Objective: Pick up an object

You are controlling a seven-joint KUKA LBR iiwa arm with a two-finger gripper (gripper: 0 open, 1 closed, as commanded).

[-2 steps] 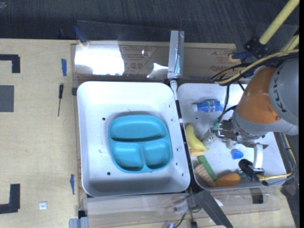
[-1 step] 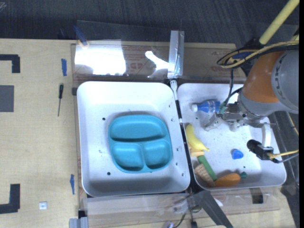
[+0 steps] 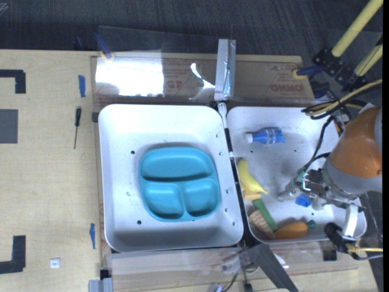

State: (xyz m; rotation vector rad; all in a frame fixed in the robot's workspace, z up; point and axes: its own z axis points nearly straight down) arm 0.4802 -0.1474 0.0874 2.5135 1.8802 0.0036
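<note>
Camera view: pincer (image 3: 290, 191), grip state unclear, hovers in right bin (image 3: 285, 117) near banana (image 3: 249, 179), carrot (image 3: 290, 229), bottle (image 3: 265, 137); left bin (image 3: 115, 163) holds blue tray (image 3: 179, 182).

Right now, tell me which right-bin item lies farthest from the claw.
The blue bottle, on its side near the bin's far wall. The banana, brush and carrot all lie closer to the claw.

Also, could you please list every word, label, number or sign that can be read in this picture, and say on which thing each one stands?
No text can be read with certainty.
Cardboard panel behind the bins: reddish print, too blurred to read.
Small bottle in the right bin: blue label, too small to read.
Blue divided tray in the left bin: no print that I can see.
</note>
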